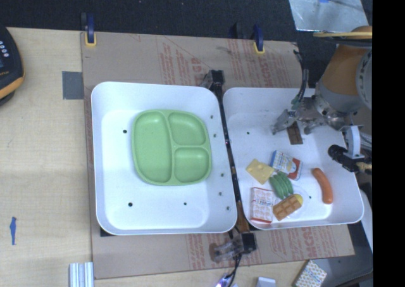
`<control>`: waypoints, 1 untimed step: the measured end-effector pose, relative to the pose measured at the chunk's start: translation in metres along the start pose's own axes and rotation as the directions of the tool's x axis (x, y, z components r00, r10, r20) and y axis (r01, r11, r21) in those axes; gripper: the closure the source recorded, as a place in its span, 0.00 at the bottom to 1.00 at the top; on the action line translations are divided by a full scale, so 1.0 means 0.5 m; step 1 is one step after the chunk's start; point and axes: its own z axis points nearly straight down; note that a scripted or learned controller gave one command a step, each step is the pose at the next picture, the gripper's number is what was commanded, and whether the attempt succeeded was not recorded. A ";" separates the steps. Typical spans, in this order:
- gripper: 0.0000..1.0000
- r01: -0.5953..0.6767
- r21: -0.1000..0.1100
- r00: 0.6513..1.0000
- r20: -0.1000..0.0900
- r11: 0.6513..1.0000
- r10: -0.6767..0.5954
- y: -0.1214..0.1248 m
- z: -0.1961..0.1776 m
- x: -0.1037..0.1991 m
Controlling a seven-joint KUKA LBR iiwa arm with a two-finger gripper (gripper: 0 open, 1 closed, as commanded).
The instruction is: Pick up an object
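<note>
Nearest me in the right bin (243, 109) lies the clutter I can choose from: a waffle (288, 206) beside a red-printed packet (261, 204), a green pickle-like piece (281, 185), a yellow cheese wedge (259, 170), a small printed carton (285, 163) and a hot dog (323, 185) lying apart. That sausage is my best target, since nothing crowds it. My gripper (294, 122) hangs over the bin's far bare floor, holding nothing; I cannot tell how its fingers stand. My wrist blurs them. The green divided plate (171, 147) sits in the left bin (107, 153).
</note>
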 end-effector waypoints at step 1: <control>0.00 -0.001 -0.005 1.000 0.002 1.000 0.001 0.063 -0.104 -0.051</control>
